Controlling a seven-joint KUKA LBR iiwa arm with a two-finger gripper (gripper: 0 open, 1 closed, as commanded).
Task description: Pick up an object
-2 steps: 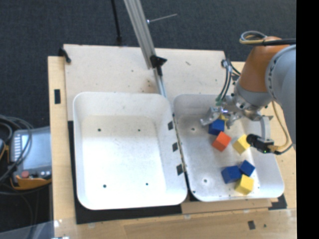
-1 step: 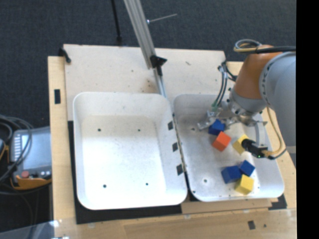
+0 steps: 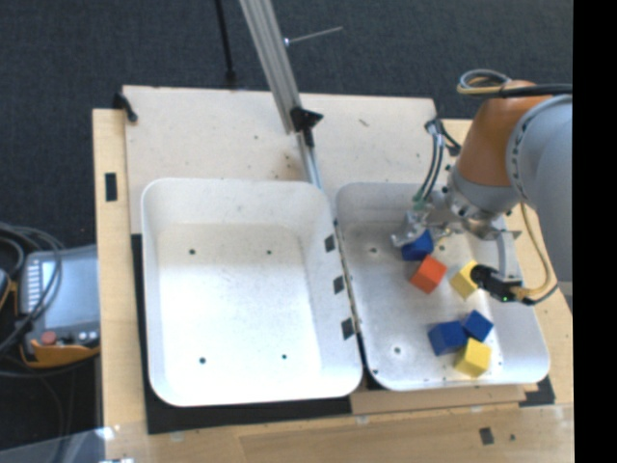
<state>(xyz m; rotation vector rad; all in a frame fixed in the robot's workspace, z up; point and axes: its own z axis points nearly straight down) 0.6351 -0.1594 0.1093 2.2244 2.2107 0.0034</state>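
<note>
The right bin holds several small blocks. A blue block lies in its upper middle, right under my gripper, which is low over it and touching or nearly touching it. Just below it sits an orange block, with a yellow block to the right of that. Near the bin's front right corner two blue blocks and a second yellow block are clustered. The grey arm with its orange band comes in from the right.
The left bin stands beside the right one, separated by a raised rim. A slanted metal pole rises behind the bins. Cables hang from the wrist over the right bin's right side.
</note>
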